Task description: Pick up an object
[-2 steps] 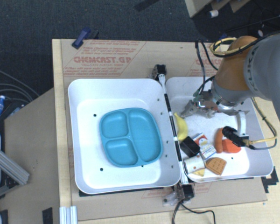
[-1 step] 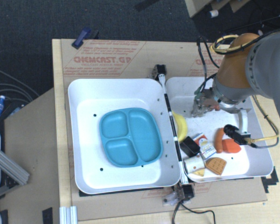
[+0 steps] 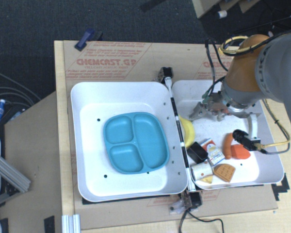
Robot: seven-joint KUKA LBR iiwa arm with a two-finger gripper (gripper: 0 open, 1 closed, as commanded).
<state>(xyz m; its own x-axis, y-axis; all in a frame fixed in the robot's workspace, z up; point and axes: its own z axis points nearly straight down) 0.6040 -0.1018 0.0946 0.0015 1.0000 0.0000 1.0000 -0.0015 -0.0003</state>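
Nearest the camera, a waffle-like cracker (image 3: 225, 172) lies well below the jaws (image 3: 214, 111), beside an orange piece (image 3: 236, 150); a banana (image 3: 187, 131) sits left. Jaw state: cannot tell.

- Light is bright and even, falling from overhead, with soft, short shadows.
- The two white bins (image 3: 82, 130) glare nearly to washout, their walls losing detail.
- The dark floor (image 3: 24, 23) beyond the counter (image 3: 63, 81) is dim and grainy.
- The whole view is slightly soft, low in resolution.

One fixed camera looks down slantwise on both bins (image 3: 82, 130).
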